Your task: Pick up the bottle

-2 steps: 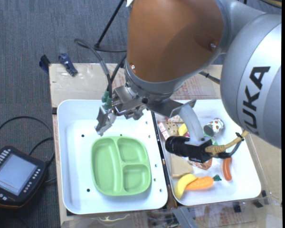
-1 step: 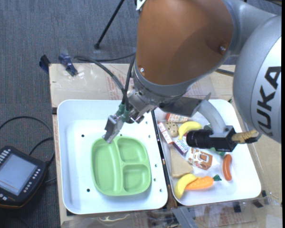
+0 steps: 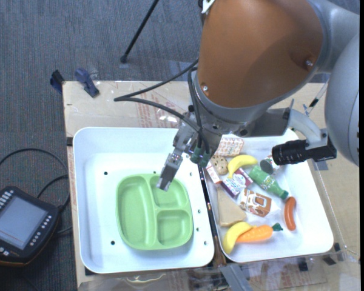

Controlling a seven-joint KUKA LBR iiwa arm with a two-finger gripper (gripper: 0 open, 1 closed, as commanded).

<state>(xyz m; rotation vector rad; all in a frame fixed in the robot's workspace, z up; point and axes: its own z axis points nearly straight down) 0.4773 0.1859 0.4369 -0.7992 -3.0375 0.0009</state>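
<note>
left bin (image 3: 88, 162) nearest the bottom edge holds a green divided tray (image 3: 153, 212), three compartments, sitting toward the bin's right side. right bin (image 3: 325, 223) beside it holds the clutter: a banana (image 3: 233, 234) and a carrot (image 3: 256, 233) at the near end, touching each other, a red sausage (image 3: 290, 213) just right of them, a small printed packet (image 3: 255, 202) above the carrot. the bottle (image 3: 267, 181), green with a white label, lies on its side mid-bin, tilted, between the packet and a second banana (image 3: 241, 162). a purple-and-white pack (image 3: 232, 185) sits just left of the bottle. gripper (image 3: 166, 181) hangs over the left bin, above the tray's upper right compartment, well apart from the bottle. fingers (image 3: 169, 168) look pressed together, nothing between them. the grey wrist and big orange band (image 3: 258, 38) rise over the divide between the bins. farther back, cables cross the cardboard-coloured surface (image 3: 127, 108). a teach pendant (image 3: 17, 223) lies on the carpet at left.
</note>
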